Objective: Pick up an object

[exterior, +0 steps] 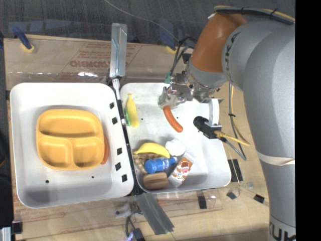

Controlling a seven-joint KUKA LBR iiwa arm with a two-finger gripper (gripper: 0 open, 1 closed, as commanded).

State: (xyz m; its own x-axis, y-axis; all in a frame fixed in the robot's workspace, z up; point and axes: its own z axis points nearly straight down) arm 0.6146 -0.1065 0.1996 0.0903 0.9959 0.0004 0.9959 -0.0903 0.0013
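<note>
My gripper hangs over the upper middle of the right bin. An orange-red sausage lies slanted directly below it, its upper end right at the gripper's tip; whether they touch is unclear. A yellow and green piece lies along the bin's left wall. At the bin's front left are a banana, a blue bottle, a white cup, a brown block and a printed packet.
The left bin holds a yellow divided tray. A black part of the arm sticks out over the right bin, right of the sausage. The grey arm covers the right side of the view.
</note>
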